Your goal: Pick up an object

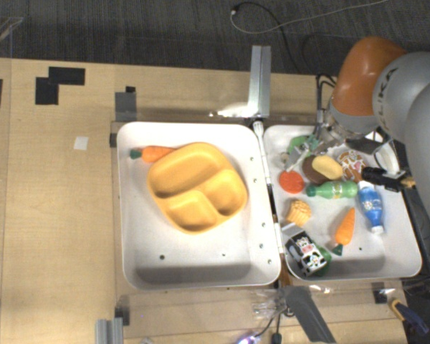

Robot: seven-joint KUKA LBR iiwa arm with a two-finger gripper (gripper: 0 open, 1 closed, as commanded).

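nearest you, in the right bin (405,260), a black-and-white patterned object (306,254) sits in the front left corner; you cannot read what it is. behind it lie a small carrot (345,226), a corn piece (298,211) and a blue bottle (370,208). farther back, a green bottle (335,190), a red disc (292,182) and a brown-and-yellow item (323,167) crowd together. the gripper (322,138) sits at the bin's far edge, largely hidden beneath the arm (387,84); its state cannot be told. in the left bin (193,267), the yellow divided tray (196,185) hides part of a carrot (155,153).
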